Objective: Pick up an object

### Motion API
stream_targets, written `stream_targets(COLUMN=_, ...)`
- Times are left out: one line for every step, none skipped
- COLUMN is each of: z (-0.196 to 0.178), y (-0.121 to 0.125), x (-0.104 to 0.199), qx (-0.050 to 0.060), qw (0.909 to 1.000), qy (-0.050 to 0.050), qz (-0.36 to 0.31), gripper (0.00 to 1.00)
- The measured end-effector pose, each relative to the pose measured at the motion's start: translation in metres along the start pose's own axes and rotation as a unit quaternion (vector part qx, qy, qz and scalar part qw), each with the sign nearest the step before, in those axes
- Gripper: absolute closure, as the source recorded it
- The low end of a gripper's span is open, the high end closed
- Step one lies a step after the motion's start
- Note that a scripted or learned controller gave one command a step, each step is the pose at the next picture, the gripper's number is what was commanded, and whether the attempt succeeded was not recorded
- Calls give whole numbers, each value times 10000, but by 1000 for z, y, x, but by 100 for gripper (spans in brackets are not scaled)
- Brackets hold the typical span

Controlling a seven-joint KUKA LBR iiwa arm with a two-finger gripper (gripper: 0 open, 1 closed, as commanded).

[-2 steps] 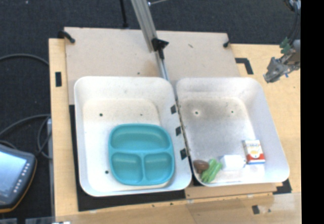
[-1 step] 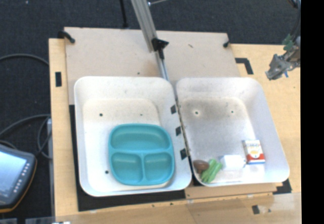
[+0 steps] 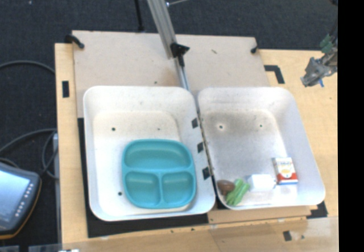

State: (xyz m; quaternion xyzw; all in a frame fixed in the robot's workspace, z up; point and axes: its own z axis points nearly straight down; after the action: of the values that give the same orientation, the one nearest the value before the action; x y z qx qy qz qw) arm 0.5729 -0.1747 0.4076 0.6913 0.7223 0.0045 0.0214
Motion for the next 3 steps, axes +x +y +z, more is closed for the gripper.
stream_targets(z=-11, y=1, x=-1, qx=-21, qw=10000, qy=-14, qz=-24, gripper=100)
stream_targets(z=-22, y=2, x=-1, qx=-41, qw=10000, qy=-28, qz=-48, gripper=100)
stream_targets(z=-33, y=3, x=-2, qx=-57, qw=10000, qy=-42, qz=-70, gripper=100)
